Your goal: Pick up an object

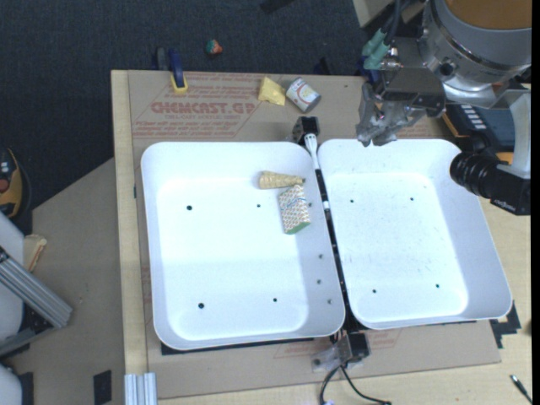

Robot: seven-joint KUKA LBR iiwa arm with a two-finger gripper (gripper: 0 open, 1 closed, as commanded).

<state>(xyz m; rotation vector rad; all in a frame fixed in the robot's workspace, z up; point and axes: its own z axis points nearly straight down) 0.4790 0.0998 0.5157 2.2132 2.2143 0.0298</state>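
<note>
The gripper (377,133) hangs over the far edge of the right bin (422,302), near its far-left corner, and from this slanted view I cannot tell whether the jaws are open or closed; nothing can be seen between them. The likely things to pick lie in the left bin (219,302), toward its far-right part: a tan cone-shaped piece (279,180), lying on its side with the narrow tip pointing right, and just near of it a small patterned packet (293,208), lying flat and touching or almost touching the cone. Both look light. The cone seems stiff and perhaps brittle, possibly a toy ice-cream cone, though the picture is too coarse to be sure; it could roll if nudged, so a hold across its wider left end would suit best. The packet looks soft and thin, lying flush on the bin floor, so the jaws would have little to close on unless they pinch it across its narrow width. On the worktop (211,108) beyond the bins lie a yellow scrap (272,91) and a small box (303,94), outside either bin.
</note>
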